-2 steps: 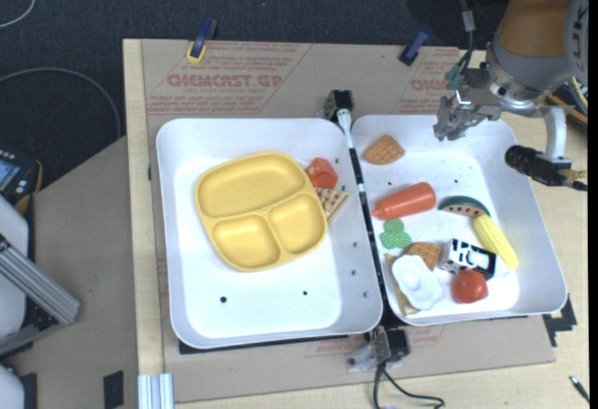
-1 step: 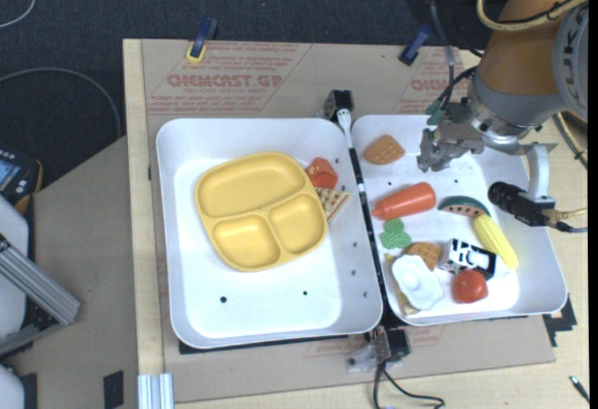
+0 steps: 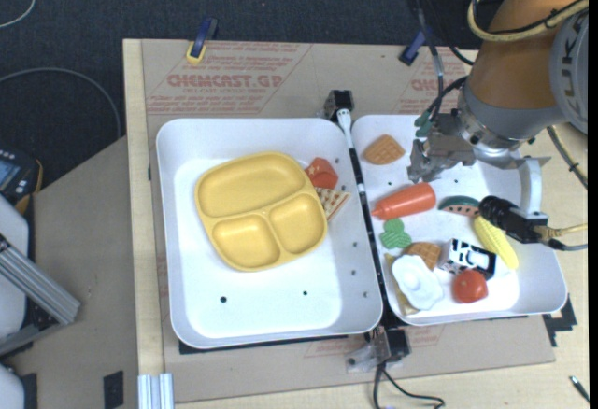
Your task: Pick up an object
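1. We see the gripper (image 3: 422,176) low over the right bin (image 3: 542,290), near its upper middle, with the grey arm and its orange band reaching in from the right.
2. The carrot (image 3: 405,201) lies just below the gripper's tip, tilted, close enough that we cannot tell whether they touch.
3. We cannot tell how the gripper is set; nothing shows clearly between its tips.
4. A cookie (image 3: 383,150) lies just to the gripper's upper left.
5. Lower in the same bin we see a watermelon slice (image 3: 459,206), a corn cob (image 3: 496,242), a tomato (image 3: 470,286) and a fried egg (image 3: 417,283).
6. In the left bin (image 3: 187,295) a yellow divided plate (image 3: 260,209) lies well apart from the gripper, with a strawberry (image 3: 321,173) at its right edge.
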### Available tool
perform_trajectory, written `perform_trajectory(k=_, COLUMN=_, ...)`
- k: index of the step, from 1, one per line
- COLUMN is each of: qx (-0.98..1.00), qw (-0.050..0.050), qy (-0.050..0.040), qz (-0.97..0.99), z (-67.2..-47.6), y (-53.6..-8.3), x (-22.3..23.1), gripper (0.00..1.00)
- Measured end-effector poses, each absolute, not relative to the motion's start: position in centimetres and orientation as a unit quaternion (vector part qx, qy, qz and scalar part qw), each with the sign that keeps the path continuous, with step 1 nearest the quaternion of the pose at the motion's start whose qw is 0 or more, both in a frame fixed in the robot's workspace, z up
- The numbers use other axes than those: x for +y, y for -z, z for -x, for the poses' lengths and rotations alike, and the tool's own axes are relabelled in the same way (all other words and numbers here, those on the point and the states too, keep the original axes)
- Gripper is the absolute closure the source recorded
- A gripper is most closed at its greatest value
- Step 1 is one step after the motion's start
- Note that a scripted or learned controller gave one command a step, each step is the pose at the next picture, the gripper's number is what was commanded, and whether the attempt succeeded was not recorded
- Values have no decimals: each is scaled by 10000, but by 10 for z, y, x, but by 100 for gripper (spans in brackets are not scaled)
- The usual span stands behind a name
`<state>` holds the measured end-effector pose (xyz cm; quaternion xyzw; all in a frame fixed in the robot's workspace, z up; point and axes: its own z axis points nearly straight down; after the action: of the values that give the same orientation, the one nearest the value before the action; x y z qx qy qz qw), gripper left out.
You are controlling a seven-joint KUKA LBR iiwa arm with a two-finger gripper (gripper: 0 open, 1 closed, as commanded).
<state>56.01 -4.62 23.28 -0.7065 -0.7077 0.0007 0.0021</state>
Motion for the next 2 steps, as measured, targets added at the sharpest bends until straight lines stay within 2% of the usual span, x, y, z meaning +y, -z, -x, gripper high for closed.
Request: perform_trajectory(k=2, qx=-7074, qw=-4, qy=6, qz=7069, z=-567, y=-234, x=-46, gripper=100)
